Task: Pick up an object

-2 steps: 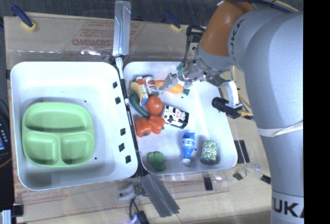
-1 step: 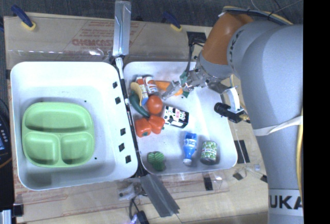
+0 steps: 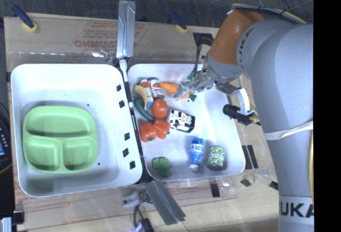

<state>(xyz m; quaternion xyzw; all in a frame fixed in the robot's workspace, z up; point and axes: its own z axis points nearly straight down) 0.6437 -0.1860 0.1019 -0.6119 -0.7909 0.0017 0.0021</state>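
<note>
Left bin [image 3: 21, 119]: one green divided tray [image 3: 60, 139]. Right bin [image 3: 226, 119]: one blue bottle [image 3: 196, 153], one green can [image 3: 216, 157], one carrot [image 3: 169, 87]. Gripper [image 3: 187, 88]: state cannot be told.

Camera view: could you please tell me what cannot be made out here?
- Gripper: too small and blurred to tell its state.
- Carrot: right end hidden behind the gripper.
- Can and blue bottle: labels too small to read.
- Arm: cut off by the bottom edge.
</note>
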